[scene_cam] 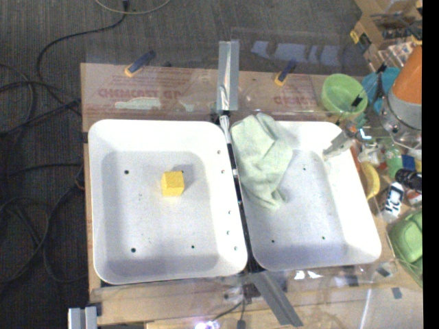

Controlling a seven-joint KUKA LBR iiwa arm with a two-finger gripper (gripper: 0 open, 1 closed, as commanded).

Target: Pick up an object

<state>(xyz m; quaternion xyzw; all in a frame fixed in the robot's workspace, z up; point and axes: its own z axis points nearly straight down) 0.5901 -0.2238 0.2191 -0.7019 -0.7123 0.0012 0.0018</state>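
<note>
The claw (337, 144) is hanging at the right-hand bin's (357, 245) far right corner, just inside the rim, and whether it is spread or pressed together cannot be told from this slant; nothing is showing between its tips. Above it the grey wrist and the orange band (413, 79) are leaning in from the right edge of the bench.

Nearest the claw, a pale green cloth (264, 160) is lying crumpled in that same bin, bunched against its far left corner and trailing down along the left wall toward the middle of the floor. It is sitting near the claw but apart from it, with bare white floor between the two.

The yellow block (173, 183) is resting in the left-hand bin (110, 252), roughly at the middle of its floor, slightly toward the far side. It is lying well apart from the claw, across the divide where the two bins are meeting.

Beyond the right bin's far right corner a green bowl (341, 93) is sitting among clutter.
</note>
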